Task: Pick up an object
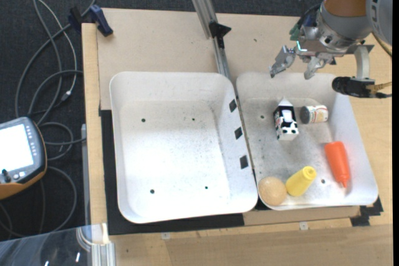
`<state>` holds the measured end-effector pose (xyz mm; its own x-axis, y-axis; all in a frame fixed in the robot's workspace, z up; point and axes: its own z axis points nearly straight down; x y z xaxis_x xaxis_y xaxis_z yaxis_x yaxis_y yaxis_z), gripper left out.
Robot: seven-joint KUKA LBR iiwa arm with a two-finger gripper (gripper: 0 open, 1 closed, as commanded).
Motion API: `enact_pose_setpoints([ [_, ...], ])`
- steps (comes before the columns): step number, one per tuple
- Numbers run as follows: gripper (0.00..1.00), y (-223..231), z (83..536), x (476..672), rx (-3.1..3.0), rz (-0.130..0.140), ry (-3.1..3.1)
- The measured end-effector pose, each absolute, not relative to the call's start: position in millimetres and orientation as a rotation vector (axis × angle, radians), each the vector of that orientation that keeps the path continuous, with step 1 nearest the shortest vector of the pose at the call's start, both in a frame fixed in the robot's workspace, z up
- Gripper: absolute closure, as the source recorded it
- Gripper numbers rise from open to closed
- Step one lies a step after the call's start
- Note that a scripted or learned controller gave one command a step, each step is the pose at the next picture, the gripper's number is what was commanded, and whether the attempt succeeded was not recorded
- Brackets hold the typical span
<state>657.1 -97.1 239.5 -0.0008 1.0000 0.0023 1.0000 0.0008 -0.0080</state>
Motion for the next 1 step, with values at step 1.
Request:
enact_pose_setpoints([
  [1,0.00,-97.2,242.7,658.0,-2.217,0.002,-2.222],
])
